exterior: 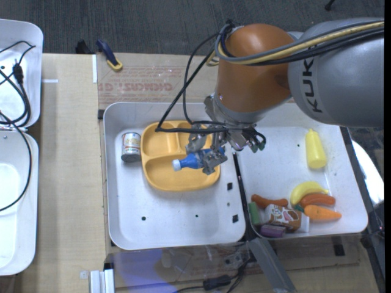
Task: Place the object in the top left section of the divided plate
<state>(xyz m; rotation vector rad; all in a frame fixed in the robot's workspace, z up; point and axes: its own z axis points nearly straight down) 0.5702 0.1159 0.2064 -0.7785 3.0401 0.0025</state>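
A yellow divided plate (160, 177) lies in the left bin (122, 224). My gripper (204, 155) hangs over the plate's right side, below the orange wrist band. A small blue bottle with a white cap (189, 162) lies level between its fingers, cap pointing left, just above the plate's middle divider. The top left section of the plate (160, 140) shows bare yellow.
A small tin can (130, 146) stands in the left bin, touching the plate's left edge. The right bin (342, 224) holds a yellow bottle (315, 149), a banana (305, 191), carrots (321, 212) and other toy food along its front. Cables hang around the wrist.
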